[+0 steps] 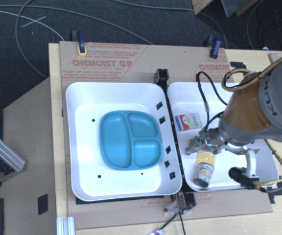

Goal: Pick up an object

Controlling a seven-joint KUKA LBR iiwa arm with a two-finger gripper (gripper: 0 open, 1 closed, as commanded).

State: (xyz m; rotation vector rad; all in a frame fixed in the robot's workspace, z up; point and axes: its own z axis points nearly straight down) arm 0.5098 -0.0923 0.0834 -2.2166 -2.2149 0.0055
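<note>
Bins are set side by side; a blue divided plate [130, 140] is seen in the left bin [77, 131]. Right of that plate, in the right bin [180, 89], the gripper [199, 144] is poised just above a small jar [204, 171], near a card [188, 121]. Nothing is seen held; its opening cannot be told.

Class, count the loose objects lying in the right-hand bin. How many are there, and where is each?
2. A small box lies near the bin's left wall, toward the back. A little bottle lies at the front, just below the pincer. The arm may hide others.
</note>
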